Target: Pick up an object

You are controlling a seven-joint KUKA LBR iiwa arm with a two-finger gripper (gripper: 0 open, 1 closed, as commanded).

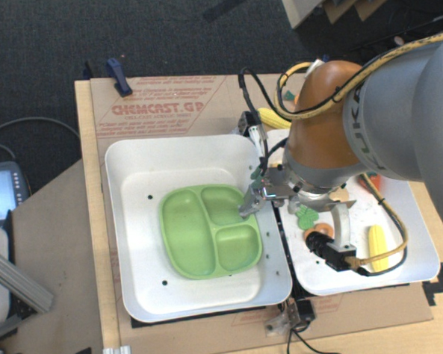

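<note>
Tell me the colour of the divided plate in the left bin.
Light green, plain with no pattern; the divided plate shows clearly in the camera view.

glossy plastic green tray (210, 231), smooth white bin (134, 215)

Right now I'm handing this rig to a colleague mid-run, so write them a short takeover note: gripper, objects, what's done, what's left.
Gripper: low at the right rim of the green divided plate in the left bin; its open-or-shut state can't be read.
Right bin: corn cob, small green piece, orange piece beside it, partly under the arm.
Done: no object seen lifted.
Left: the pick itself.
</note>
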